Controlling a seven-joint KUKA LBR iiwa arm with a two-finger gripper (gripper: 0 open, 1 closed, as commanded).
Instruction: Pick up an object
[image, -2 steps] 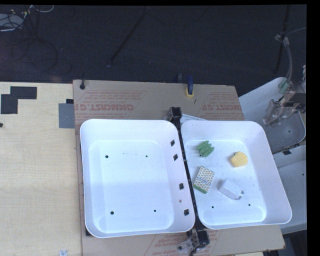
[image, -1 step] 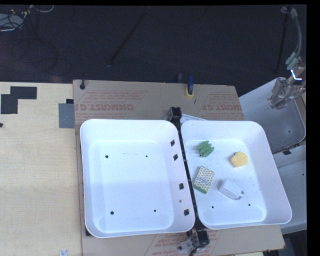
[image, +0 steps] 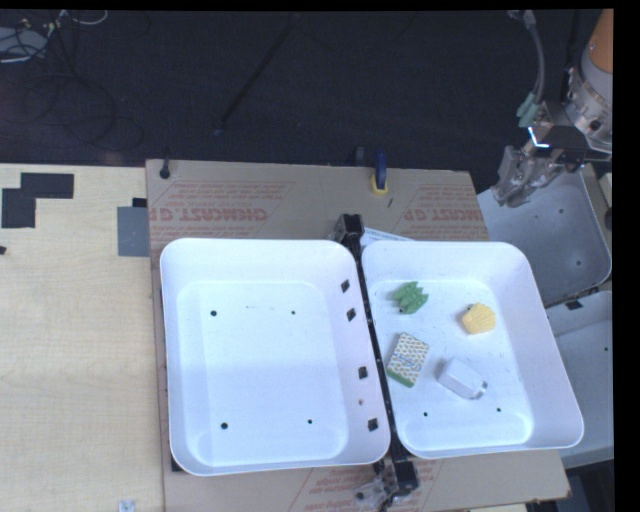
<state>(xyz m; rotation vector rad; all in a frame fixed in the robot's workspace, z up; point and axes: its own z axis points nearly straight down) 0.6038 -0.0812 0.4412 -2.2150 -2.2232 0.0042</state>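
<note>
So the pickable stuff is all sitting in the right bin (image: 545, 330): a small green piece (image: 409, 296) toward the back left, a yellow chunk (image: 478, 319) to its right, a patterned green-and-white block (image: 407, 359) near the divider, and a whitish clear-looking item (image: 461, 379) just beside that block, toward the front. None of them touch each other. The left bin (image: 180, 350) sits right alongside on the cardboard-covered surface (image: 250, 200). The gripper (image: 520, 180) hangs well off past the right bin's back corner, nothing in it, and honestly can't tell if it's spread or pinched.
</note>
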